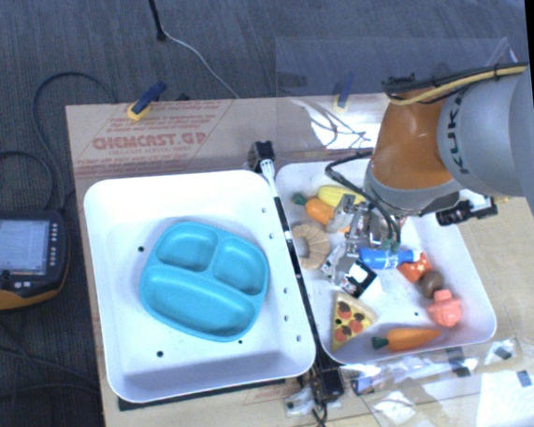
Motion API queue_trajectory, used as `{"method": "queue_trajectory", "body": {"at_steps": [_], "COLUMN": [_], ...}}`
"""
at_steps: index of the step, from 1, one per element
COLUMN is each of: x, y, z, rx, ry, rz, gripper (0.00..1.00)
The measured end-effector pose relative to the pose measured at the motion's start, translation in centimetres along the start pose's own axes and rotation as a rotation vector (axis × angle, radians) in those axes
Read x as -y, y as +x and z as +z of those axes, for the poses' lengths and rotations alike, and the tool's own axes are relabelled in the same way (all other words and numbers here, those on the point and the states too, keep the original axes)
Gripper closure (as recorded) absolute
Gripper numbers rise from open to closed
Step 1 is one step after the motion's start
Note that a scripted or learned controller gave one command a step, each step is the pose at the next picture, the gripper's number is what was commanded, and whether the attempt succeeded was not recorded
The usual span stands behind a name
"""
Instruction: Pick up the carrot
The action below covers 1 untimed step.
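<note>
Camera view looks down at a slant on a bench topped with a brown board [147,140] bearing printed red lettering, set on dark grey carpet [62,40]. A black cable [185,42] runs across the carpet toward the board, and a teach pendant [16,255] with a lit screen lies on the floor well left of the bench. A blue-and-yellow clip [146,98] sits on the board's far edge.

Two shallow white bins stand side by side, touching along their inner walls. The left bin [122,363] holds a blue sectioned plate [205,278], tilted slightly. The right bin [471,282] holds a scatter of toy food: the carrot [409,338] lies flat along the near wall, orange body with a green stub pointing left; a pizza slice [350,319] lies just left of it; a pink piece [446,310] sits just above the carrot's right end, with a brown piece [431,283] near it. An orange fruit [319,210] and a yellow item [330,195] lie at the far left of this bin, a tan disc [314,243] below them.

The grey arm [490,135] enters from the right, its orange band [413,145] over the far half of the right bin. The gripper [354,260] points down and to the left into the bin's middle, well apart from the carrot. A blue object [381,260] lies just beside the gripper; contact cannot be judged. Whether the claw is spread or closed, or has hold of anything, cannot be told
</note>
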<state>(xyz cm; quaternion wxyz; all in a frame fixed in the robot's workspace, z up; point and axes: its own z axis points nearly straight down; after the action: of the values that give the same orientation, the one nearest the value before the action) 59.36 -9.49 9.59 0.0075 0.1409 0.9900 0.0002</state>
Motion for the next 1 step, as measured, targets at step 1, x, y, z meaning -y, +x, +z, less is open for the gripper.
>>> {"method": "queue_trajectory", "body": {"at_steps": [1], "x": [-0.38], "y": [-4.67], "z": [0.11], "rx": [-0.03], "ry": [0.008], "rz": [0.174], "gripper": [0.0]}}
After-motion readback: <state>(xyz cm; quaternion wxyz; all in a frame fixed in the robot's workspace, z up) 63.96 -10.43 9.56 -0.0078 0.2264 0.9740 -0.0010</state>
